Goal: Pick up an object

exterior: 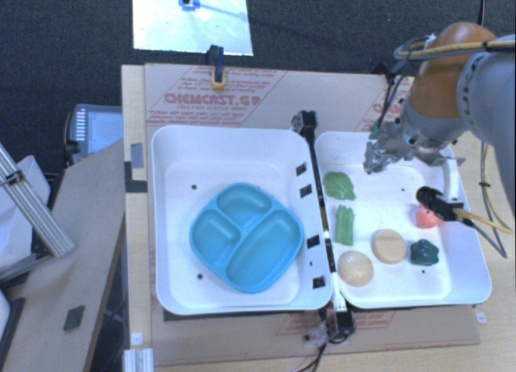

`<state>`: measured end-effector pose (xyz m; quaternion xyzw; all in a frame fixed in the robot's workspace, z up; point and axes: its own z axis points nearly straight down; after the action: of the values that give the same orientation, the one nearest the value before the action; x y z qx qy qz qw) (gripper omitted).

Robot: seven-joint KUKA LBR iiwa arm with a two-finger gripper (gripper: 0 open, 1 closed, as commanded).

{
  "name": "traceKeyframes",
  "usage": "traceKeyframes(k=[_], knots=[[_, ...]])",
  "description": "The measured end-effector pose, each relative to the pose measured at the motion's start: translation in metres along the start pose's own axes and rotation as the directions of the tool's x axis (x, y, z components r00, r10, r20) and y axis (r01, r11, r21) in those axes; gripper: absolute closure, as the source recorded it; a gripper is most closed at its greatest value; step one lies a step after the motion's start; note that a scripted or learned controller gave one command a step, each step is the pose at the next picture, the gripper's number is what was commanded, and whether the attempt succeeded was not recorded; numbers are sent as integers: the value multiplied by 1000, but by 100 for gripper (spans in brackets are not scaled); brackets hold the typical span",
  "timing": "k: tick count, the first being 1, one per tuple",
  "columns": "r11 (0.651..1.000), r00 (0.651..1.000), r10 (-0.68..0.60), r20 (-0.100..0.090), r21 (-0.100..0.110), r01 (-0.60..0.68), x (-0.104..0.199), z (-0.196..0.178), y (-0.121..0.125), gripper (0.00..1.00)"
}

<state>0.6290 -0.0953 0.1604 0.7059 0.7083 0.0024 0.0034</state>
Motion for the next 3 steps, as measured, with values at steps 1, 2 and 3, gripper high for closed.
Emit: traceKeyframes(k=[1,2,3], knots=[[1000,1000,-1,0,0,1,0,-55,3,100],[1000,1000,-6,-4,5,6,52,-67,12,100],[1000,1000,-6,-4,5,6,106,-77,18,100]])
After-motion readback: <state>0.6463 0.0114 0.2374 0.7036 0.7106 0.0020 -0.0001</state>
